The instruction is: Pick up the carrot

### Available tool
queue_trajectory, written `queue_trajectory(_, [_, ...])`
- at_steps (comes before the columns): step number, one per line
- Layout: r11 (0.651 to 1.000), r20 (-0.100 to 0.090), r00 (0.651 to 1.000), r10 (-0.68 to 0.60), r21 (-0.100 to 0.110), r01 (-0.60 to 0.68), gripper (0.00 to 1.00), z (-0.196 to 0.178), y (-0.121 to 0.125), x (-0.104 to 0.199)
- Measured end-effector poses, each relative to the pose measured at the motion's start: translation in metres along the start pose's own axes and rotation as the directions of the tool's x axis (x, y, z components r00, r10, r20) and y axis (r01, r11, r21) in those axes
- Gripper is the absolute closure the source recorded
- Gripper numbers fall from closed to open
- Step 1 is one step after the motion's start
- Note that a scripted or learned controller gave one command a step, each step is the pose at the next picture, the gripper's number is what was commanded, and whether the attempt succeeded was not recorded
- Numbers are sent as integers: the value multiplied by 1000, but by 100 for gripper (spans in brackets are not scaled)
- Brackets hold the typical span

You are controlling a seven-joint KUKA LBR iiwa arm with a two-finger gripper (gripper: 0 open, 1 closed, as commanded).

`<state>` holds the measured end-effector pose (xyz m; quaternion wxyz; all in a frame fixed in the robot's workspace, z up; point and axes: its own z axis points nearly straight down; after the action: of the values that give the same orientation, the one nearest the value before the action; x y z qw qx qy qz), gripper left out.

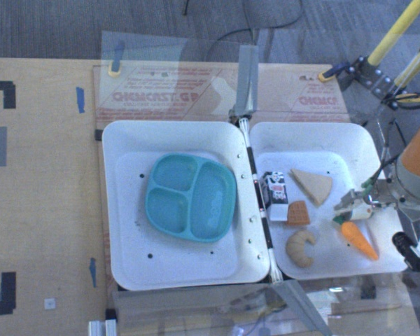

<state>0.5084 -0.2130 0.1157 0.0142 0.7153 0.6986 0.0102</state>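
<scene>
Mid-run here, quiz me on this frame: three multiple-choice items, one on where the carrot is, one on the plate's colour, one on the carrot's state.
1. Where does the carrot lie?
A. In the right bin
B. In the left bin
C. On the wooden bench

2. What colour is the divided plate?
A. Red
B. Teal
C. Black

3. How does the carrot rest?
A. Standing upright on the plate
B. Lying flat on the bin floor
C. Raised high above the bins

Answers:
1. A, it sits near the right bin's front right corner, right of the croissant.
2. B, the plate in the left bin is teal.
3. B, it lies on the white floor just below the tool.
</scene>
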Motion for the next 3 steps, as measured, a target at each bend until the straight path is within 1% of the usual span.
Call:
queue_trajectory(1, [987, 24, 987, -160, -25, 161, 0, 5, -11, 3])
queue_trajectory(2, [900, 35, 899, -436, -15, 436, 0, 5, -12, -4])
queue_trajectory(3, [751, 44, 750, -659, -9, 660, 0, 5, -11, 16])
